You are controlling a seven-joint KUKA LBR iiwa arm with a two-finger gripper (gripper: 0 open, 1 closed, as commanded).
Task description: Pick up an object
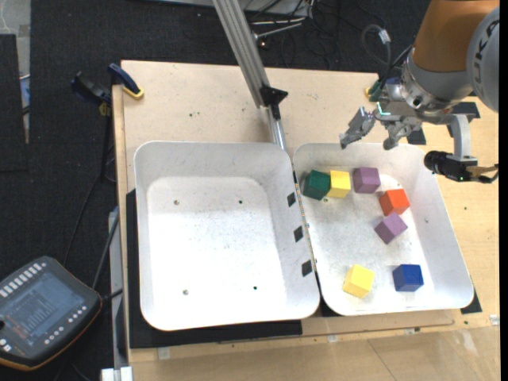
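Gripper hangs above the right bin's far edge, fingers spread wide with nothing between them. Nothing is picked yet; green cube, yellow cube and purple cube lie just below it, untouched.

a: what colours were the blocks?
b: a green block, two yellow blocks, two purple blocks, an orange block and a blue block.
a: and the rest?
b: both bins were white with dark specks, the surface pale tan, the arm orange and grey, the gripper grey.
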